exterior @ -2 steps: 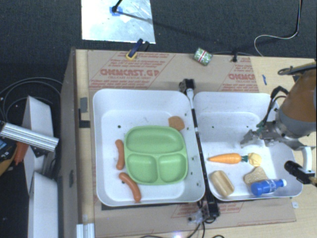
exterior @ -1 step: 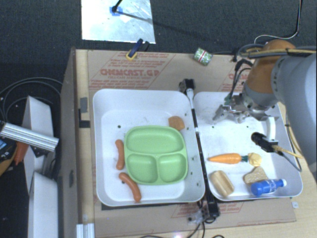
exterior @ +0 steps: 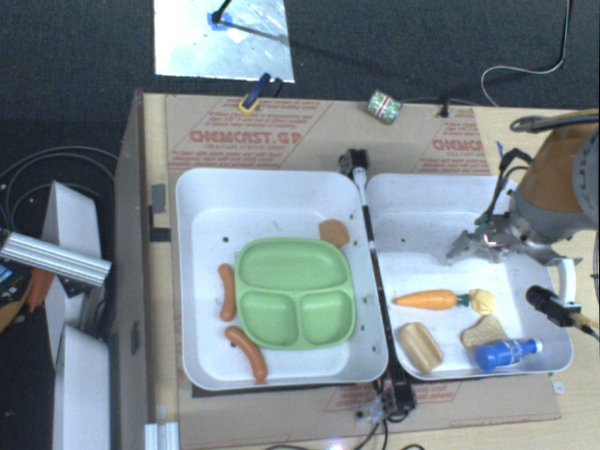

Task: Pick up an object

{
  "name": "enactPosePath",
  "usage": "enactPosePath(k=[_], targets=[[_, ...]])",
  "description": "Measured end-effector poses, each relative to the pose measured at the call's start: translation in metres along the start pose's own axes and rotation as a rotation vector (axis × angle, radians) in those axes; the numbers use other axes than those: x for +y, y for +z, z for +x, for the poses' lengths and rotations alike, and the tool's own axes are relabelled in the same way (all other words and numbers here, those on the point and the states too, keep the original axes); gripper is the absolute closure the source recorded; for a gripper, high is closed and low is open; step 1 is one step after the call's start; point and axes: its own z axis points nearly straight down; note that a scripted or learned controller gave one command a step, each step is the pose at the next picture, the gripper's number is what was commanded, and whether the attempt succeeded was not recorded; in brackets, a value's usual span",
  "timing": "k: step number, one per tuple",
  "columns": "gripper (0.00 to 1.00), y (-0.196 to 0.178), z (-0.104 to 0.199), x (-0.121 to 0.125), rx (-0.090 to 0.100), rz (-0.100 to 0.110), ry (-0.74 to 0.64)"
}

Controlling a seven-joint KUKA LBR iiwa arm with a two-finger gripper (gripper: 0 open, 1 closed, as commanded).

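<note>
Pincer (exterior: 466, 247) hovering over right bin (exterior: 412, 204), seemingly spread, gripping nothing. Carrot (exterior: 425, 299) lying just below it. Advising: be centring over carrot, descending straight, closing across narrow width.

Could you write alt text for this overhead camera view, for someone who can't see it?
A grey robot arm reaches in from the right, its gripper hovering over the right white bin, which holds a toy carrot, a bread roll, a blue bottle and other small items. The left bin holds a green divided plate, two sausages and a brown cookie.
</note>
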Motion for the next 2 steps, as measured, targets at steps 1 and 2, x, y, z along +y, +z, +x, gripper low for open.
enactPosePath(k=[1, 2], targets=[[1.0, -0.0108, 0.0009, 0.0014, 0.0, -0.004, -0.002], [0.0, -0.0108, 0.0009, 0.0014, 0.0, -0.003, -0.002]])
